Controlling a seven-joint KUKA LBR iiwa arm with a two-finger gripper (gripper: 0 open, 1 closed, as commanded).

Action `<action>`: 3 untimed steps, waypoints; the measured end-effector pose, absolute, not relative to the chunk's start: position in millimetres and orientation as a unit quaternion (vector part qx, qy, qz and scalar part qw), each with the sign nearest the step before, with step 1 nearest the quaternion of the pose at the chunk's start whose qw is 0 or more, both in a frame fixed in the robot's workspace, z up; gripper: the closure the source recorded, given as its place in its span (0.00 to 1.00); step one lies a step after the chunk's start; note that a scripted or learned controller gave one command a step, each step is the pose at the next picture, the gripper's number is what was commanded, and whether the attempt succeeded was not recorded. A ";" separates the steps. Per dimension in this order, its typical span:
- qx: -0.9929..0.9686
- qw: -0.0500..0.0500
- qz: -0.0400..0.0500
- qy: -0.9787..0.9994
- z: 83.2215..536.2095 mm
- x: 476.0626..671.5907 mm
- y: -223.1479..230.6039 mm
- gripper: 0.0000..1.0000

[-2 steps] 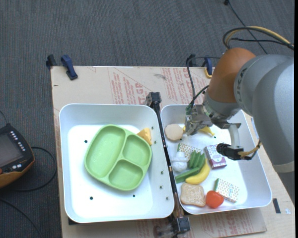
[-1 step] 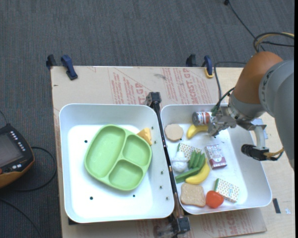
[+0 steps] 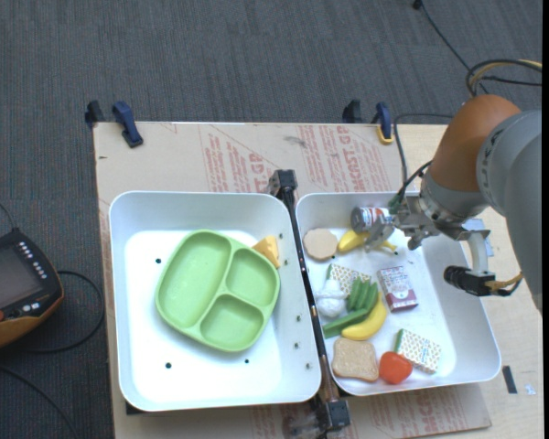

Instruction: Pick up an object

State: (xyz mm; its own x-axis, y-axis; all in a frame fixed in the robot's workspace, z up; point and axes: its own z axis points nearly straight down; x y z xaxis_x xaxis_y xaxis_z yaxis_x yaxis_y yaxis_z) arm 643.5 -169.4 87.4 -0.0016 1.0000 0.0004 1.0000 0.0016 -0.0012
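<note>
My gripper (image 3: pixel 390 230) reaches down into the back of the right bin (image 3: pixel 467 337), under the grey wrist and orange band. A small silver can (image 3: pixel 370 217) lies right beside it on its left, touching or almost touching. A small yellow banana (image 3: pixel 350 240) rests just below the can. Nearby lie a round tan biscuit (image 3: pixel 320 243), a red carton (image 3: pixel 398 288), a checkered packet (image 3: pixel 346 275), green beans (image 3: pixel 357 304) and a larger banana (image 3: pixel 371 321). I see nothing lifted off the bin floor.
The front of the right bin has a slice of toast (image 3: pixel 355 359), a tomato (image 3: pixel 395 368) and another checkered packet (image 3: pixel 420 350). The left bin (image 3: pixel 137 355) holds a green divided plate (image 3: pixel 218 290) and a cheese wedge (image 3: pixel 268 248). A black divider runs between the bins.
</note>
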 end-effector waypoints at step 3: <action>-0.706 0.001 0.000 -0.708 87.4 644.0 -102.8 0.00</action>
State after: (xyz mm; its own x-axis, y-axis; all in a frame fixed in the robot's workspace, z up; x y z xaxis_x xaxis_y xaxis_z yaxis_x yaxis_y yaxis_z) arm 644.0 -102.8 87.4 -0.0034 1.0000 0.0018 1.0000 0.0034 -0.0022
